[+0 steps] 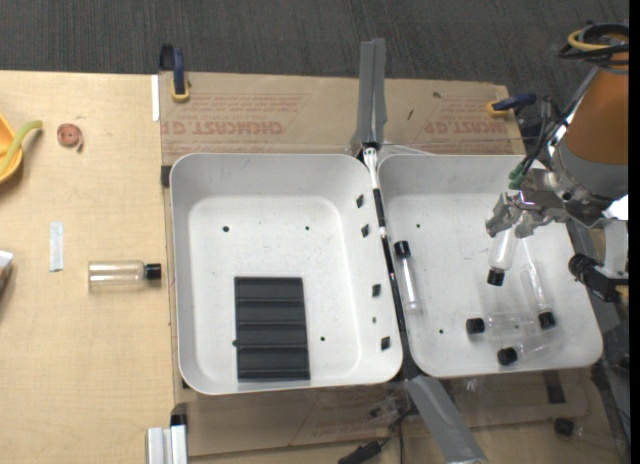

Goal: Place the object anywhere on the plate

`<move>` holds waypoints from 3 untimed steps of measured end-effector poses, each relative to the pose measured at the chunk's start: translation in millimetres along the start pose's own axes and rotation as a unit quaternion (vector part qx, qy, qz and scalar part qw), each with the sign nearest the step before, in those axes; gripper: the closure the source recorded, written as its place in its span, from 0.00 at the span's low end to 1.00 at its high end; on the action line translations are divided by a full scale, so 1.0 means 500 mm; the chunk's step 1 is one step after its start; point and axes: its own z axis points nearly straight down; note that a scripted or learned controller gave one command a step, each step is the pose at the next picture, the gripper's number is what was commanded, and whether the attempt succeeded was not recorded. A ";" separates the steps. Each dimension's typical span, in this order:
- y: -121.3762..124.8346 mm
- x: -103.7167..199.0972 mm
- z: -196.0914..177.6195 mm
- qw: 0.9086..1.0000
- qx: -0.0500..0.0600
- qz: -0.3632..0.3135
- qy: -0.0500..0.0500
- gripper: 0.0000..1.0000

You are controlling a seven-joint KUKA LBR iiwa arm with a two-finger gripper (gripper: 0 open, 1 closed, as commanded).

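Bottle (499,257), clear w/ black cap, hangs cap-down from the gripper (507,220) over the right bin (440,187); it looks pinched between the fingers at its upper end, fingers closed to about bottle width. Long axis near vertical, tilted slightly, cap toward the bin floor.

Plate (270,328), the dark ribbed slab, lies in the left bin (200,252), front-centre of the floor. From the gripper it's well off to view-left and a bit toward the near edge, across the divider (385,252) where the two bin rims meet. So next move, as I judge it: lift clear of the rims, carry left over the divider, lower over the slab. Risk: hold is at the bottle's end, so it could swing or slip in transit.

Under and beside the gripper, right bin floor: approx three more clear bottles (510,337) w/ black caps, near the front-right corner, plus one lying along the divider (405,272).

Outside the bins: another bottle (122,273) on the bench (90,372), far left.
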 end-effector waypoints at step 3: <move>0.208 -0.102 -0.083 1.000 -0.001 0.023 -0.001 0.00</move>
